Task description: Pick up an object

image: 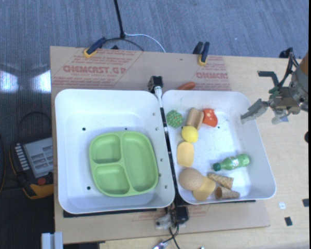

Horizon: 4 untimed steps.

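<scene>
On the counter (280,211) we see, leftmost, a bin (72,108) cradling a green tray (124,162). Next, toy foods crowd the right bin (259,154): lemon (189,134), green bottle (232,163), cones (222,185); close packing may hinder a grasp. Rightmost, the gripper (264,110) hovers at the rim, jaws splayed, holding nothing.

Green tray (125,163) in left bin (72,108), toy food in right bin (256,139), tool (264,112) open above.

Right bin's (259,154) right half lies bare; toys (189,154) crowd its left.
</scene>
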Tool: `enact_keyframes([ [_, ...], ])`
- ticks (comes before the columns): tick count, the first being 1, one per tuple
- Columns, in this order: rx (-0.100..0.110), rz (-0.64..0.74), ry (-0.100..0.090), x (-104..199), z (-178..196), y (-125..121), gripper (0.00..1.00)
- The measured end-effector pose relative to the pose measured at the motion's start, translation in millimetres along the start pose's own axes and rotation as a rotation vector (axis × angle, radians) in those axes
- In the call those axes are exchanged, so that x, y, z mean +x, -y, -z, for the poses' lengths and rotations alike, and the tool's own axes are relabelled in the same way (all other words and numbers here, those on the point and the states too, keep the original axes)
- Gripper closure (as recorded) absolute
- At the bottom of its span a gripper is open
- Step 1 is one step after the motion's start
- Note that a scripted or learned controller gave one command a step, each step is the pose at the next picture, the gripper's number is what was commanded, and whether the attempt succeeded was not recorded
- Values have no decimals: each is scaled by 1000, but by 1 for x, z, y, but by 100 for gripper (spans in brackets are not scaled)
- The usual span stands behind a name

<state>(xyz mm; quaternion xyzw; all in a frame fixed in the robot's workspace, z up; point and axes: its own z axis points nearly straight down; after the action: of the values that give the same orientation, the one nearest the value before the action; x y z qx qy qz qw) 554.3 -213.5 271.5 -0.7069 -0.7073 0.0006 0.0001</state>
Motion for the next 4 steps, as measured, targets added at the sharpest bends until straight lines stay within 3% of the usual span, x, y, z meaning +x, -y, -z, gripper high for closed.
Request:
enact_keyframes([
  [1, 5, 188, -10, -6, -148, 32, 0],
  [2, -10, 406, 3, 4, -180, 41, 0],
  [3, -15, 742, 17, 49, -181, 37, 0],
  [4, -17, 856, 11, 101, -181, -30, 0],
])
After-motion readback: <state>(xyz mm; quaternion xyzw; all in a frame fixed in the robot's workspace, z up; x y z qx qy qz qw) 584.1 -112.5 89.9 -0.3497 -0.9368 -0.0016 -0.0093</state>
